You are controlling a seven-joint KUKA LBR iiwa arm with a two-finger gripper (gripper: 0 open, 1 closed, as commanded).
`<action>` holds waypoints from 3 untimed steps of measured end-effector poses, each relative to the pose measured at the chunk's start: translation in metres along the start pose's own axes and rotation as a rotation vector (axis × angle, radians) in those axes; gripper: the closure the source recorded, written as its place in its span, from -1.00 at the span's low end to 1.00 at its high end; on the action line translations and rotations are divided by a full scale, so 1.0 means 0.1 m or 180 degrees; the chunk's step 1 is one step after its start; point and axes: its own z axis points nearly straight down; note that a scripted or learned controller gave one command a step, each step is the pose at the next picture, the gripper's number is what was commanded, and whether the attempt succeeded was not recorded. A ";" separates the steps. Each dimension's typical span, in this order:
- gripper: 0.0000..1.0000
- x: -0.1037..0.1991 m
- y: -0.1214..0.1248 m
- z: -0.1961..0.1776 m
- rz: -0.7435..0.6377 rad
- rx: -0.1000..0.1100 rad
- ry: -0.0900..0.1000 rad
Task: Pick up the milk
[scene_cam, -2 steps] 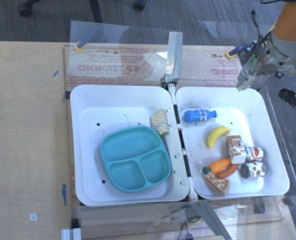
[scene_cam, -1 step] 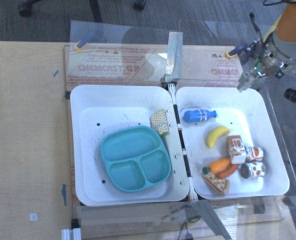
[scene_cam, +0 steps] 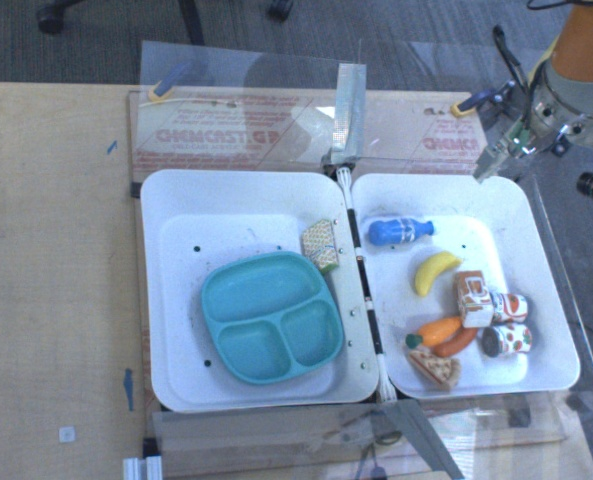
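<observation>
Jaws (scene_cam: 498, 156) poised above the far rim of the right bin (scene_cam: 551, 268); open or closed cannot be told at this angle. Milk carton (scene_cam: 472, 298) resting in that bin, well below and slightly left of the jaws, touching a red-and-white can (scene_cam: 509, 308). Yellow banana (scene_cam: 433, 271) and blue bottle (scene_cam: 398, 231) between jaws and carton, leftward.

Wooden bench (scene_cam: 46, 218) with two white bins (scene_cam: 166, 198) (scene_cam: 536, 218) side by side.

Arm (scene_cam: 584, 43) cut off by top-right edge; hand (scene_cam: 498, 158) too small, finger state unclear.
</observation>
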 end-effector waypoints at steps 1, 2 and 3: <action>1.00 0.04 0.01 0.01 -0.0204 0.0004 0.0005; 1.00 0.10 0.05 -0.05 -0.0594 -0.0003 -0.0001; 1.00 0.05 0.00 -0.01 -0.1033 0.0001 0.0006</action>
